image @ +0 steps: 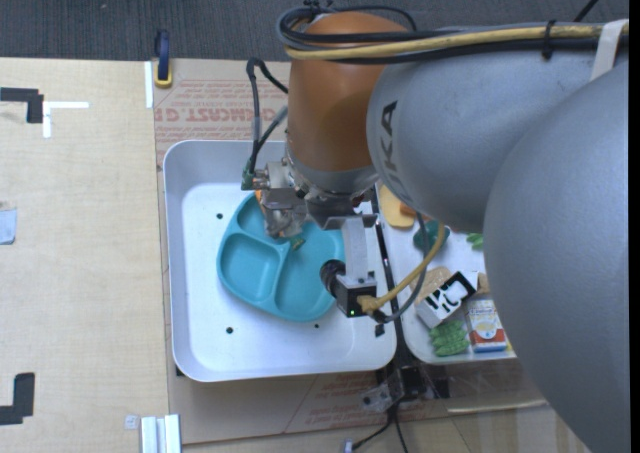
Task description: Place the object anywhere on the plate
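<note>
A blue divided plate [262,276] lies in the left white bin [200,341], tilted toward the bin's right side. My gripper [284,224] hangs over the plate's upper edge, close to the divider between its compartments. The grey arm with its orange band [335,91] covers the gripper's top and the bin's far right corner. I see no object on the plate's visible surface, and I cannot make out anything in the gripper.
The right bin [425,366] holds a yellow-orange item [400,211], a teal piece [430,235], a white and black box [445,296], a green item [450,339] and a small carton [486,326]. Cables [400,286] hang from the wrist between the bins.
</note>
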